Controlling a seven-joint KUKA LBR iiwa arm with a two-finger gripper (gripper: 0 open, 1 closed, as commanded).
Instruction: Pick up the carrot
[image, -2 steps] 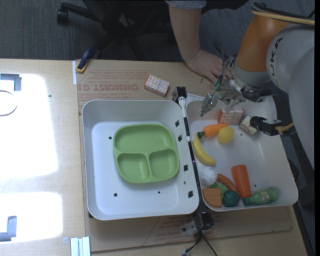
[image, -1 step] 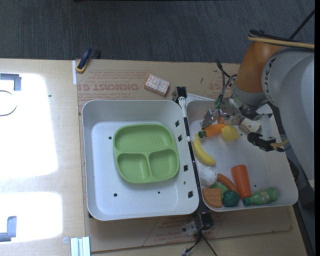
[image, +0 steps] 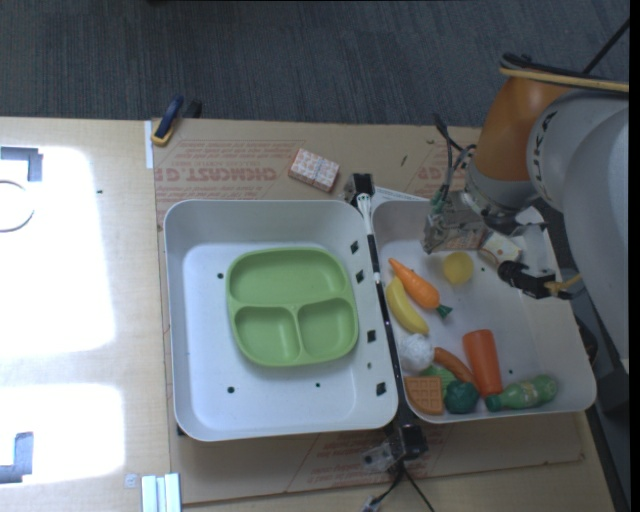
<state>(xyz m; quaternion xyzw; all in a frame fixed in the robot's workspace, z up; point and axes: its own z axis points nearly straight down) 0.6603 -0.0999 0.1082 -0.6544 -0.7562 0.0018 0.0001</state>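
Claw sits over the right bin's far end, finger state unreadable from this angle, nothing visibly gripped; carrot lies just below-left of it, touching the banana.

The grey arm comes in from the right side of the view, its bulky upper part filling the top right corner. The orange band sits above the wrist, which points down and to the left. Below it the gripper hangs low at the far edge of the right bin, near that bin's far left corner.
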